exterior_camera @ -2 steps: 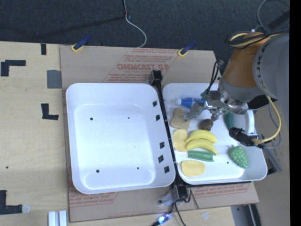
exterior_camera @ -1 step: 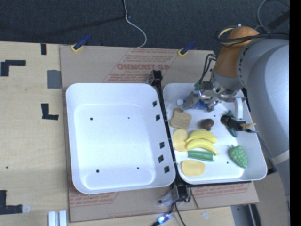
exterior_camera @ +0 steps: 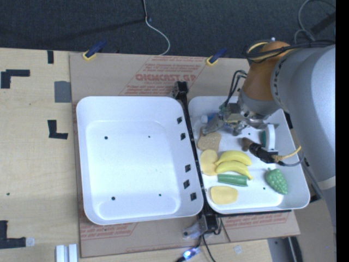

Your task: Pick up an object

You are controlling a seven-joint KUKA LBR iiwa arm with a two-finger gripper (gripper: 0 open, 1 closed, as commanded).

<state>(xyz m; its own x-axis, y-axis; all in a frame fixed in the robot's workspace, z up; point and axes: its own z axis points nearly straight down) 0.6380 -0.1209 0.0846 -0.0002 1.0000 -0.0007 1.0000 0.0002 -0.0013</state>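
Observation:
The right bin (exterior_camera: 294, 201) holds several toy foods. A tan flat piece (exterior_camera: 209, 141) lies by its left wall, with a round yellow piece (exterior_camera: 208, 161) below it. Two yellow bananas (exterior_camera: 234, 158) sit in the middle above a green pod (exterior_camera: 233, 179). A pale yellow piece (exterior_camera: 223, 194) lies near the front and a green grape bunch (exterior_camera: 277, 181) at the right. My gripper (exterior_camera: 214, 125) is low in the bin's back left part, just above the tan piece. The wrist hides what lies under it.
The left bin (exterior_camera: 131, 157) stands beside the right one, with a black clip strip (exterior_camera: 188, 146) along their shared wall. A white and green item (exterior_camera: 269, 136) and a dark brown item (exterior_camera: 255, 148) lie near the arm. The big grey arm (exterior_camera: 311, 97) covers the right bin's back right.

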